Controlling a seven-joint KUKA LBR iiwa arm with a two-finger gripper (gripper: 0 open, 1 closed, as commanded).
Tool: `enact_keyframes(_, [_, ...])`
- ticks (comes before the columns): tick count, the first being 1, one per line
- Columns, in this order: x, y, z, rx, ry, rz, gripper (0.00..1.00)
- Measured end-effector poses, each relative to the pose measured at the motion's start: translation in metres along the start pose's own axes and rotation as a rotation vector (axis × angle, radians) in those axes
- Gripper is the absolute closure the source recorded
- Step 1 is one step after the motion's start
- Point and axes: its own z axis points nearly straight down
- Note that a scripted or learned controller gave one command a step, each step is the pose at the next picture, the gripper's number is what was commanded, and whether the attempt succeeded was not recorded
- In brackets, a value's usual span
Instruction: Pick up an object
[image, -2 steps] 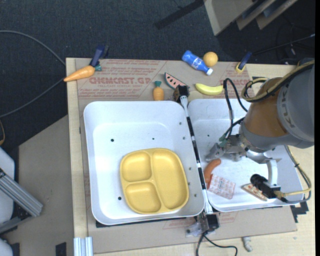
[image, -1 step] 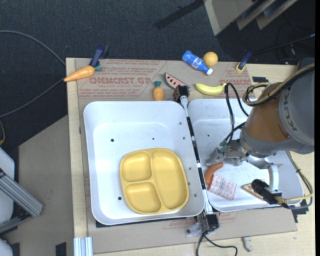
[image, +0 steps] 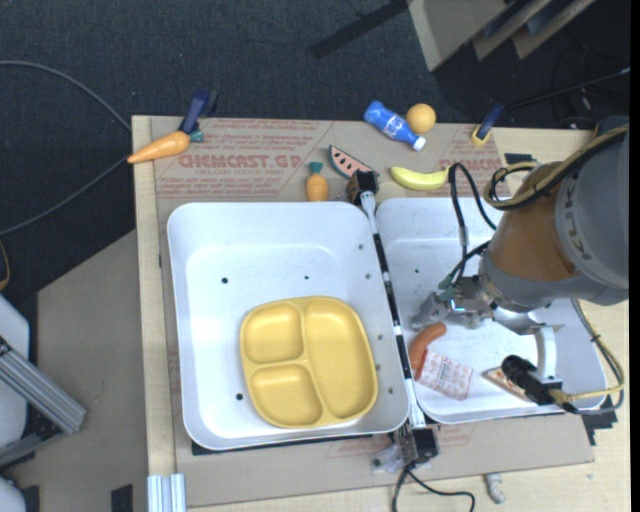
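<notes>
Reaching in from the right of the frame with the end effector (image: 452, 303) low over the near-left part of the right bin (image: 420, 225). Could not tell whether set wide or narrow: too much grey wrist and black cable (image: 461, 215) in the way from above. Saw nothing gripped.

Found the likeliest thing to pick, a red sausage (image: 426, 344), lying just below and left of the end effector, slanted, close against the bin's left wall. Noted a red-and-white packet (image: 443, 373) just beside its lower end, perhaps touching, and a brown wedge with a dark end (image: 514, 378) further right. Saw a yellow divided plate (image: 308, 360) alone in the left bin (image: 200, 240). Left well apart along the top of the tabletop (image: 250, 150): a carrot (image: 160, 148), a watermelon slice (image: 345, 160), a banana (image: 418, 178), a blue bottle (image: 391, 124) and an orange ball (image: 421, 117).

Judged the step as the last descent before closing, with nothing yet lifted.

Judged the risks thus:
- Might strike the bin wall on the way down, with the sausage so near it.
- Might nudge the round sausage and send it rolling out of the grip, if closed off-centre.
- Might catch the packet's edge as well and drag it, or slip off its flat face.
- Might come up with nothing, given so slanted a target.
</notes>
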Motion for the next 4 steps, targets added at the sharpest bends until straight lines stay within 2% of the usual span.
enact_keyframes(1, [0.001, 0.003, 0.0, -0.001, 0.0, 0.0, 0.0])
enact_keyframes(2, [-0.002, -0.013, 0.0, 0.003, 0.001, 0.0, 0.0])
enact_keyframes(3, [0.0, 0.006, 0.0, -0.001, -0.001, 0.0, 0.0])
enact_keyframes(4, [-0.004, -0.017, 0.0, 0.003, 0.001, 0.0, 0.0])
